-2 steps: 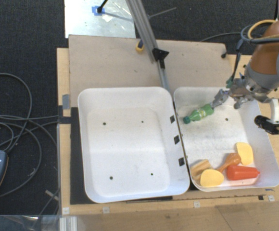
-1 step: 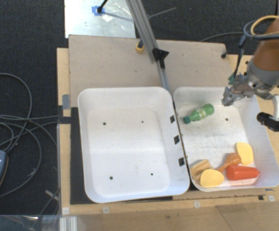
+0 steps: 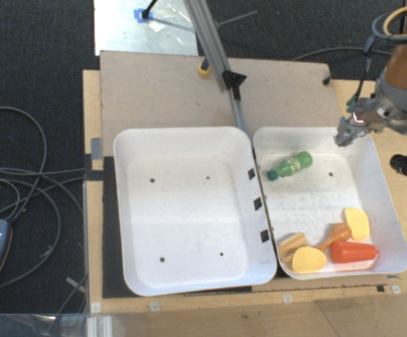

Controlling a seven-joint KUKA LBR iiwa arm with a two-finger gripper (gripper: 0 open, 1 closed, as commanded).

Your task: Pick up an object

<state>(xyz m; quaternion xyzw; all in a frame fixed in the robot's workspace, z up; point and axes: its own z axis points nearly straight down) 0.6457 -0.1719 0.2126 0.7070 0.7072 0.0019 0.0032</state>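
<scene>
The tool hangs over the right bin's far right corner — grip state I cannot tell — with the green bottle lying leftward, long axis roughly along the far edge.

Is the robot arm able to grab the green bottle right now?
Probably yes. The green bottle lies alone in the right bin, with nothing on top; the gripper hovers near that bin's far corner.

- One fixed camera sits high above the worktop, looking down at a slant.
- Both white bins fit within frame.
</scene>
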